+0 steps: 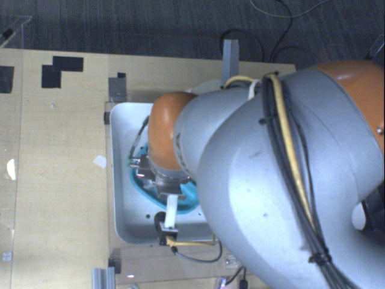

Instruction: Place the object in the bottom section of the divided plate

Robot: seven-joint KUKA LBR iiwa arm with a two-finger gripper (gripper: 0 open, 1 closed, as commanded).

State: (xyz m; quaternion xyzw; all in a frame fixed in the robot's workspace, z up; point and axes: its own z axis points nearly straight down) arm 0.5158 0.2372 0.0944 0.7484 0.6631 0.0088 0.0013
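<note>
Reaching down into the white bin, I'm hovering my gripper over the teal divided plate toward the bin's near edge. Whether I'm pinching anything, I can't tell. The object is hiding under my wrist, so its weight and best hold I'm only guessing.

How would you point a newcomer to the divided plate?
Start at the white bin on the tan bench. Follow the grey arm to its orange band; just beneath it a curved edge peeks out, the plate. It is the one turquoise thing in the bin.
</note>
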